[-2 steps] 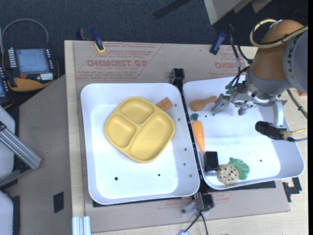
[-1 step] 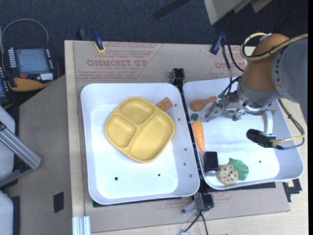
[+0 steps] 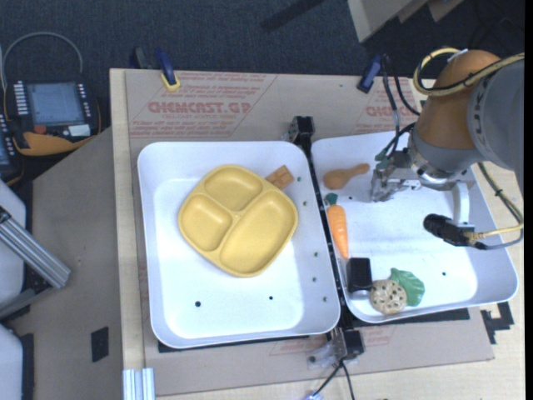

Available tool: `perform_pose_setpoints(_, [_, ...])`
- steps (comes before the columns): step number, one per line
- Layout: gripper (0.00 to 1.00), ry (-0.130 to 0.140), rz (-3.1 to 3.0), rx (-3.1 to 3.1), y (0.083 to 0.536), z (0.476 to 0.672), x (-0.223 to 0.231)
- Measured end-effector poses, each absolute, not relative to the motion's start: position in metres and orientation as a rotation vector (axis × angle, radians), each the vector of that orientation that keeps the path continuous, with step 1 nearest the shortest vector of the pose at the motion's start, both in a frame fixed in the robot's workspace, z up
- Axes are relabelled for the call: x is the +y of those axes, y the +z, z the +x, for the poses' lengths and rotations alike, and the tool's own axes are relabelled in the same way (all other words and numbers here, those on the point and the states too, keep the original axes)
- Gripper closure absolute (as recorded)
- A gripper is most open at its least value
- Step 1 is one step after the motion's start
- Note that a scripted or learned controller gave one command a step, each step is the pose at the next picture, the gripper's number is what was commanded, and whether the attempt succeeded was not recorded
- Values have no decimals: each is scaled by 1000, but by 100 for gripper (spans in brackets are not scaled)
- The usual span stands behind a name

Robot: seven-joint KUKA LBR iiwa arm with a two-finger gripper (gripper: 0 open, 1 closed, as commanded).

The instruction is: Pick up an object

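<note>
Counter (image 3: 133,223) was pale wood board carrying two glossy white plastic bins: left bin (image 3: 166,307) held a smooth yellow three-compartment plate (image 3: 237,220) with a small brown block (image 3: 280,176) at its upper right edge; right bin (image 3: 491,282) held the small toys. Grey arm with orange band put its metal hand (image 3: 391,182) low over the right bin's upper part, just right of a tan drumstick-shaped piece (image 3: 345,176), nothing seen gripped, fingers' spread impossible to tell. Along that bin's left side lay a tapered orange carrot (image 3: 337,230), then a black block (image 3: 359,274), a speckled round cookie (image 3: 386,296) touching a crinkled green leaf (image 3: 409,284).

Orange carrot (image 3: 337,231) flat in right bin, along left wall; brown drumstick (image 3: 345,176) beyond.
</note>
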State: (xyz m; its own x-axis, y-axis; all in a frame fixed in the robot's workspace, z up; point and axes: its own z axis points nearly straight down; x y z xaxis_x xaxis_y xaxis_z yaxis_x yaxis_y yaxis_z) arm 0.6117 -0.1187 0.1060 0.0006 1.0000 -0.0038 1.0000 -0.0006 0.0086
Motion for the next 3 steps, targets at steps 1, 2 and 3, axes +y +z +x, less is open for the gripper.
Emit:
perform_pose_setpoints(1, [100,6,2216,2217,166,606,-115])
perform_pose_setpoints(2, [100,6,2216,2218,210,605,-115])
perform_pose_setpoints(3, [100,7,2215,2215,270,604,-124])
